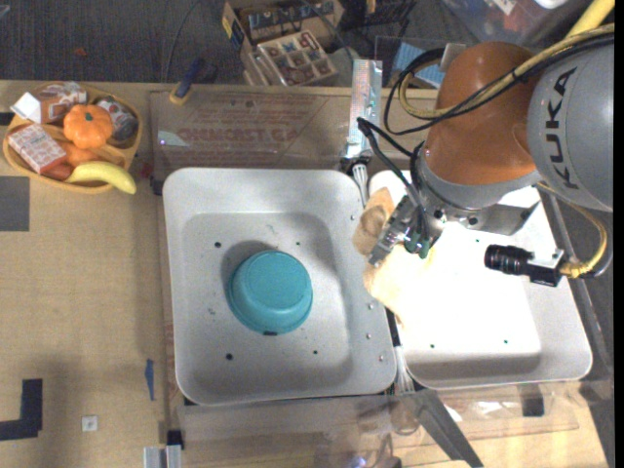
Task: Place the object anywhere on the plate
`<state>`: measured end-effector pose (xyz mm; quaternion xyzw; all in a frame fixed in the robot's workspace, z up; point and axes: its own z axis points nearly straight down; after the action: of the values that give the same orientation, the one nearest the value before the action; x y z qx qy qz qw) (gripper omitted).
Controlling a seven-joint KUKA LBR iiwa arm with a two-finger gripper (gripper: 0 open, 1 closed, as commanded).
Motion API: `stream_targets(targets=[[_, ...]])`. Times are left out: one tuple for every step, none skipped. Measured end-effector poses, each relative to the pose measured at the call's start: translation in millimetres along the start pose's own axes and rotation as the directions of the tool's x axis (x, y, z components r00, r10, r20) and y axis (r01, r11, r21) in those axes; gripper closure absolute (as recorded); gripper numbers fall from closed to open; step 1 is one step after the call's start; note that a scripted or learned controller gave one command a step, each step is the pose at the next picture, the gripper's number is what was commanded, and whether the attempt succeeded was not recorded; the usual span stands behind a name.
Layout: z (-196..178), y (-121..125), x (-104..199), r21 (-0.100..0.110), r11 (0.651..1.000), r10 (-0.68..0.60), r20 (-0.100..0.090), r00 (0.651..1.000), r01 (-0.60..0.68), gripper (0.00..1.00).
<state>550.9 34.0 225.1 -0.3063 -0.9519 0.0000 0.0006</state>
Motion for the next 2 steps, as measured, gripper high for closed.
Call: stream_targets(targets=[[11,44,29,-0.001,0.922,-0.387,0.0,0.922,0.387,1.0],[5,85,57,-0.002,0.815,-0.579,0.005,0.815,0.579,1.0]])
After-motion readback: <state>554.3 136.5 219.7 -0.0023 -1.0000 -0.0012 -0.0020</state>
